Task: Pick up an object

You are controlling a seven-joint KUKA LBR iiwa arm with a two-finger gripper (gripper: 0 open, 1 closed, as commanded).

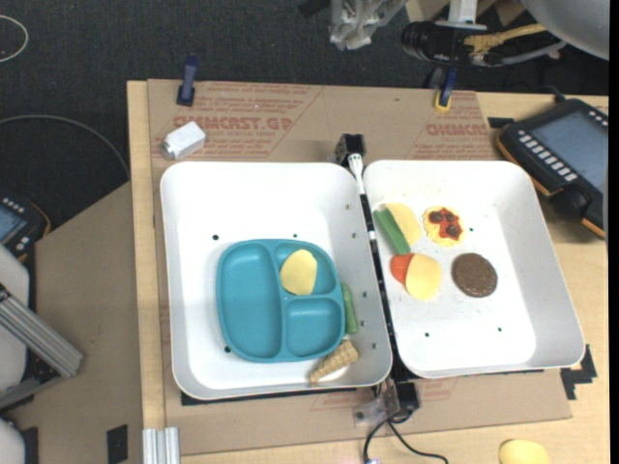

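Gripper [358,17] up beyond the table's far edge, well apart from both bins; open or closed cannot be told. In the left bin [193,220], a teal tray [253,307] bearing a yellow piece [299,272]. In the right bin [522,249], a brown disc [475,275] near centre.

Bright, even light from above washes both white bins [193,211] nearly featureless, with only thin, soft shadows under the food. The focus is slightly soft throughout. The floor [77,66] at upper left stays dark and grainy.
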